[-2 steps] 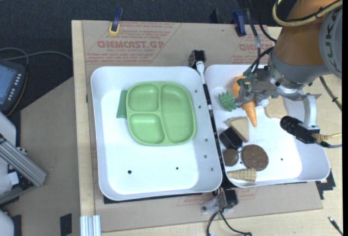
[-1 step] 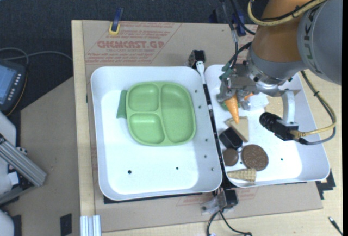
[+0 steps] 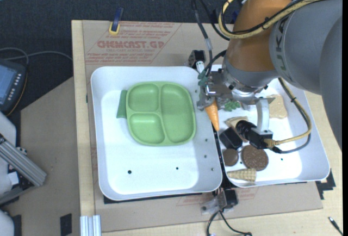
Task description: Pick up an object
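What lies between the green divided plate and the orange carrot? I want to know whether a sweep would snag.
In the camera view, only bare white floor of the left bin and the bins' adjoining rims separate the green divided plate from the carrot.

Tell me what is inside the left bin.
The left bin holds one thing: a green divided plate with three compartments, nothing visible in them. Whatever lies beneath the plate is covered.

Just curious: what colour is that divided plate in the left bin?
Light green, seen clearly in the camera view: divided plate.
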Controlling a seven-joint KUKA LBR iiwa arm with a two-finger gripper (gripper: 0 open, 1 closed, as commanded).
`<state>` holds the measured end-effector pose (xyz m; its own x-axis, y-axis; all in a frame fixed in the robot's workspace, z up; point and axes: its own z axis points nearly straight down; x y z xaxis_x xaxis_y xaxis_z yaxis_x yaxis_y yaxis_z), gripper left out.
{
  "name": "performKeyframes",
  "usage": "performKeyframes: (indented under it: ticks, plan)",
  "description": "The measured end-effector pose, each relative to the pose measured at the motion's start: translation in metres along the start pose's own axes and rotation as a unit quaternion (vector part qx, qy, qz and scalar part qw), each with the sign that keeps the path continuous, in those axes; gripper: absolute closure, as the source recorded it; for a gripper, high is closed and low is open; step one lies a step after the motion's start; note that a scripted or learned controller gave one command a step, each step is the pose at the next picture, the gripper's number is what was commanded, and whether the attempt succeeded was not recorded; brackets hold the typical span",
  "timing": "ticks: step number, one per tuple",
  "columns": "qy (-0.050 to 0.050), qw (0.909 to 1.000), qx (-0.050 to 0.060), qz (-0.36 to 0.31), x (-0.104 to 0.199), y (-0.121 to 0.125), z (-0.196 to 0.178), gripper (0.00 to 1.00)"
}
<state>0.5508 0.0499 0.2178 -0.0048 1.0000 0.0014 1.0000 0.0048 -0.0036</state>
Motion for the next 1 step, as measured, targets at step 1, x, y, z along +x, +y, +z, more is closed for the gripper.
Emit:
performKeyframes:
  ticks: [1]
  plan:
    - [-0.001, 1.0000, -0.003, 0.002, -0.0068, 0.0066, -0.0177, 1.00]
